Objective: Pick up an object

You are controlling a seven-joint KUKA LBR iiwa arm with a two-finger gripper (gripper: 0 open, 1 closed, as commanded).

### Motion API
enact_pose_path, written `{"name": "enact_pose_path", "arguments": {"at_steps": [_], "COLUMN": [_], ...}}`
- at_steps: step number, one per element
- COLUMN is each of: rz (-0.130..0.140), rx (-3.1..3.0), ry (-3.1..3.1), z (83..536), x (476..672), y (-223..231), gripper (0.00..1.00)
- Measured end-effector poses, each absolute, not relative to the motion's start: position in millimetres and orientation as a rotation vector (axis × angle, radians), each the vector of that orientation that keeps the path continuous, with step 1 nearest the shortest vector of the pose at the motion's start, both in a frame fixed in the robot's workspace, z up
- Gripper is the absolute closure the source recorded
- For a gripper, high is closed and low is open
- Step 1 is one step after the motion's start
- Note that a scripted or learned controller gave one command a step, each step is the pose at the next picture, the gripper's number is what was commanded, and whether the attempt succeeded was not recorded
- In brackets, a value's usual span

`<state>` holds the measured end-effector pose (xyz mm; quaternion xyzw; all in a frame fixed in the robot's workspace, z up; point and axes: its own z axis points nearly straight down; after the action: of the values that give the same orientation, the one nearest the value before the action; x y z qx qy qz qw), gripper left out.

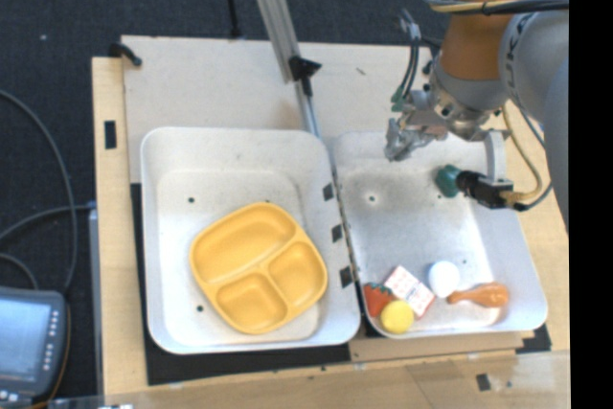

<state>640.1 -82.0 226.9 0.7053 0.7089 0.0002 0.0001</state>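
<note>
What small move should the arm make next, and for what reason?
Probably move the tool toward the near edge of the right bin. It hangs over the bin's far edge, while the objects, a white ball, a yellow ball and a small box, lie clustered at the near edge.

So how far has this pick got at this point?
Nothing looks picked yet. The gripper sits over the far end of the right bin, away from the objects. The white ball, yellow ball, orange piece and patterned block lie at the bin's near edge. Left to do: the reach, grasp and lift.
</note>
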Motion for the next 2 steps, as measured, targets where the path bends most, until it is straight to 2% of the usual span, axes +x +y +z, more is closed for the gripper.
{"name": "enact_pose_path", "arguments": {"at_steps": [2], "rz": [0.004], "rx": [2.212], "ry": [2.231], "z": [252], "x": [625.1], "y": [25], "gripper": [1.00]}}
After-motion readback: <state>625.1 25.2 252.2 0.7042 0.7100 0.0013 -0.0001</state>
